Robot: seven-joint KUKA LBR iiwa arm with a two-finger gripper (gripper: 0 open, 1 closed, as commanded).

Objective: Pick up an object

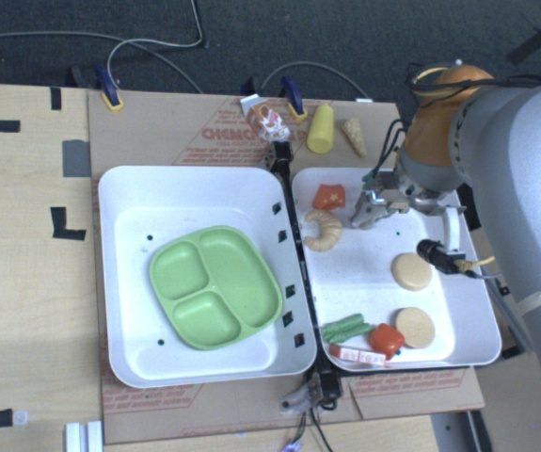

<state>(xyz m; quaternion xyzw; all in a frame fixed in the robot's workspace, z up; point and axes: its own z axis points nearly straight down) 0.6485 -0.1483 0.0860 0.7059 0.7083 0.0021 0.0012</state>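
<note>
Objects in right bin: several small things are spread over the right bin [468, 347] — a red piece [328, 197] near the top left, a curled tan pastry [325, 231] just below it, two round tan biscuits [412, 272] toward the right, and a green pod [343, 329] beside a red tomato-like piece [387, 339] at the bottom edge.
Claw: the gripper [372, 208] is seen low over the upper middle of the right bin, its metal fingers pointing down and to the left.
Claw opening: it cannot be told how far the fingers are apart.
Claw contact: nothing is seen between the fingers; the tips lie between the red piece and the pastry on one side and the upper biscuit on the other, near but apart from each.
Arm: the grey arm [505, 149] is seen entering from the right, with an orange band above the wrist.
Left bin: a green divided plate [215, 286] is seen lying in the left bin [124, 205].
Behind the bins: a yellow bottle-like piece [321, 128] is seen on the cardboard.
</note>
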